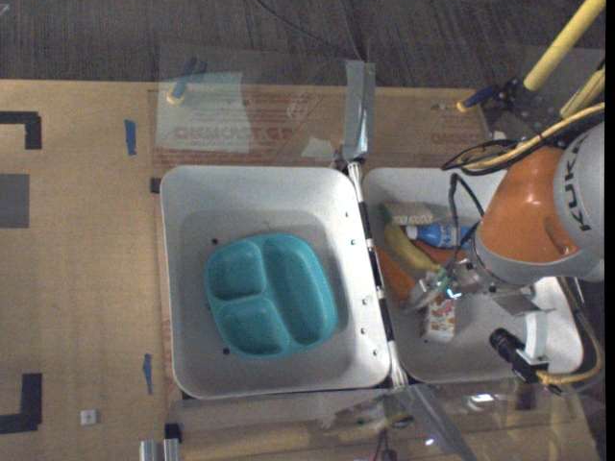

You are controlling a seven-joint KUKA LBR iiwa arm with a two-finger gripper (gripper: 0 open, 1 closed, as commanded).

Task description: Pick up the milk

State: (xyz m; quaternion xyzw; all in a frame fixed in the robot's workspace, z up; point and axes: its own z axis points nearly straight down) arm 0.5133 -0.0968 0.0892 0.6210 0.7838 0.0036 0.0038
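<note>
Clutter is my worry. The milk (440, 319), a small pale carton, lies in the right bin (471, 365) just beside and below my jaws (434, 286), close to the wall that bin shares with the left bin (183, 257). Whether my jaws are spread or closed I cannot tell from this angle; my own wrist and the orange band sit over them, and nothing can be seen held. Right above the milk lies a banana (406, 250), with an orange thing (394, 275) under it, and past the banana a bottle (437, 230) with a blue and white label. All of these crowd the carton's upper end. As I judge it, if I close where I hover I may pinch the banana or the orange thing along with the carton, or catch only a corner of the carton and have it slip out as I lift. The carton lies flat, so I may also just push it along the bin floor. The shared wall is near enough that a jaw could strike it. The teal plate (272, 294) in the left bin is well apart and no concern.
</note>
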